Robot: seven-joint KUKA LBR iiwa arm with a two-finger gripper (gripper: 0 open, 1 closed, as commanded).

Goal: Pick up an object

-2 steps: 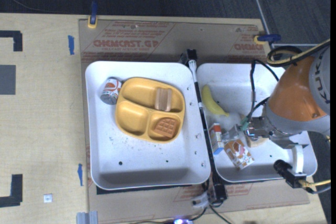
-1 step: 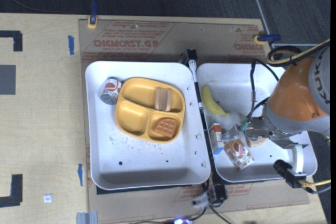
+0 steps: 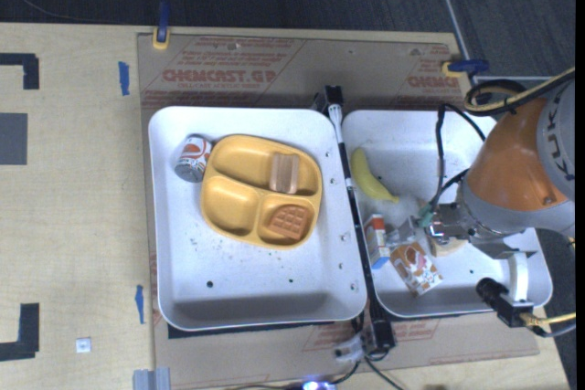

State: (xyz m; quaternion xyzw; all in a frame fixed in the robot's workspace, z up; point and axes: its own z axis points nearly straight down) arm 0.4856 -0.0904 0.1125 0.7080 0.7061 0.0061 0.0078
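The arm's gripper (image 3: 428, 231) hovered low in the right white bin (image 3: 457, 128), reaching toward the crinkled orange-and-white snack packet (image 3: 414, 267) just beside it; grip state couldn't be told. Next, it needed a descent onto that packet.

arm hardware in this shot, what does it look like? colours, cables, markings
One arm at the view's right: a large rounded orange section, with grey casing below and beside it. Dark lettering runs along the pale casing at the far right edge, cut off and unreadable. Black cables loop over the top of the orange part and trail down toward the wrist. The gripper end is metallic grey with small dark fittings.
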